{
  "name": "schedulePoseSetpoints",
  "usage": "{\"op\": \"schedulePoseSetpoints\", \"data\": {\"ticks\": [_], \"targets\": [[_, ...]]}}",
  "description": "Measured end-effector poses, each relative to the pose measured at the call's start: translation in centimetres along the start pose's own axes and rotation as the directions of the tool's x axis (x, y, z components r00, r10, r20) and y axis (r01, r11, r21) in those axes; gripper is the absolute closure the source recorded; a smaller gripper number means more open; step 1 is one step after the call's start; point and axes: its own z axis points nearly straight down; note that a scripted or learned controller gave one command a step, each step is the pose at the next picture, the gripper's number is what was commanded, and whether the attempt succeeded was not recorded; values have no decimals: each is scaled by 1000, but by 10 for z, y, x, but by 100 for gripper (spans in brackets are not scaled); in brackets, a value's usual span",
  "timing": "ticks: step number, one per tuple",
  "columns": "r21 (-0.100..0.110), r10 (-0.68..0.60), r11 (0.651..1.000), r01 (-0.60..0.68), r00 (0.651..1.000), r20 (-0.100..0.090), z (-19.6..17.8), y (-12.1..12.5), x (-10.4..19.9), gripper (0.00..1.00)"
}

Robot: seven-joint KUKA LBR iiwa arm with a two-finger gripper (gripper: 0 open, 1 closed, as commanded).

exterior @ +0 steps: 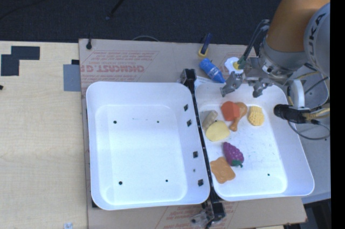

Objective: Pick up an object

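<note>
- The robot's hand (pixel 243 84) hangs over the far end of the right bin (pixel 294 168). Its two fingers are spread apart, and nothing is between them.
- All the toys lie in the right bin. The left bin (pixel 97 141) sits just beside it on the tabletop (pixel 38 131).
- Closest to the hand is a red toy drumstick (pixel 233 112). It lies just below the open fingers.
- A yellow corn toy (pixel 255 115) lies just beside the drumstick, on its right.
- A round yellow toy (pixel 217 131) lies a bit nearer the middle wall. A small tan piece (pixel 208 118) touches it.
- Purple grapes (pixel 233 153) and an orange piece (pixel 222 169) lie near the front of the bin, well apart from the hand.
- A blue toy (pixel 212 70) rests at the back edge of the bin, just beside the hand on its left.
- I think this is the reaching step. Nothing is picked up yet.
- Next, the hand would need to go down with one finger on each side of a toy, and the drumstick looks like the easiest one.
- The drumstick and the corn are so close that a finger might bump the corn. Then the hand has to squeeze shut and lift.
</note>
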Motion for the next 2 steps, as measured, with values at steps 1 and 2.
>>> {"op": "schedulePoseSetpoints", "data": {"ticks": [1,2], "targets": [[-1,-1,1000,1,1000,0,2,12,-45,0],[1,2,1000,-2,1000,0,40,11,-24,0]]}}
